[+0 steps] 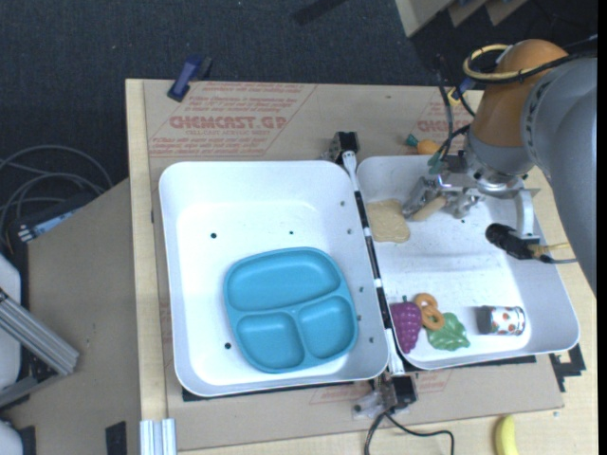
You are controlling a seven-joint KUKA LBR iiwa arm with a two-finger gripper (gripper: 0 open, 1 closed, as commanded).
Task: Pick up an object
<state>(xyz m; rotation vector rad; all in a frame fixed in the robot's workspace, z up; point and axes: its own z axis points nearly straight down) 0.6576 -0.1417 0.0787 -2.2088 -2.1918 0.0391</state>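
Meanwhile, the gripper (429,197) hangs with fingers spread at the upper right of the frame, just above the tan flat piece (387,223) in the right bin (545,339).

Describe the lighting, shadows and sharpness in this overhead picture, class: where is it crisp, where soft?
Camera view: even, diffuse light, with only faint shadows under the gripper in the right bin; no strong glare on the blue tray; bench print reads sharp, while the small can and the arm at the frame edge look soft.
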